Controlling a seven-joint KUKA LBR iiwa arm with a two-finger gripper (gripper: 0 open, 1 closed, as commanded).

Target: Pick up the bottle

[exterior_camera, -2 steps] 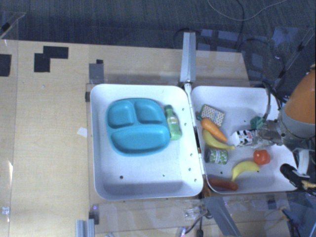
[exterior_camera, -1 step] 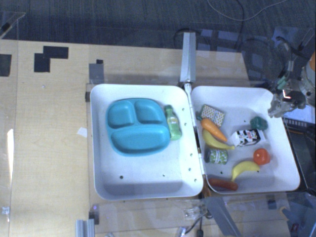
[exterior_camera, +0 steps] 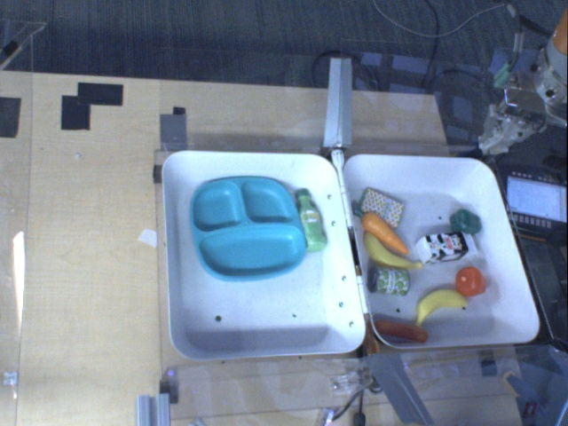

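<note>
The bottle (exterior_camera: 310, 221) is small and pale green with a green cap. It lies in the left bin (exterior_camera: 257, 327), pressed against the right edge of a blue divided plate (exterior_camera: 247, 227). My gripper (exterior_camera: 504, 135) hangs at the view's upper right, just beyond the far right corner of the right bin (exterior_camera: 497, 185). It is well away from the bottle, and nothing shows in it.
The right bin holds several toy foods: a carrot (exterior_camera: 384, 231), two bananas (exterior_camera: 441, 303), a green can (exterior_camera: 390, 280), a tomato (exterior_camera: 470, 280), a black-and-white carton (exterior_camera: 442, 248). A metal post (exterior_camera: 337, 105) stands behind the wall between the bins. Cables lie on the floor beyond.
</note>
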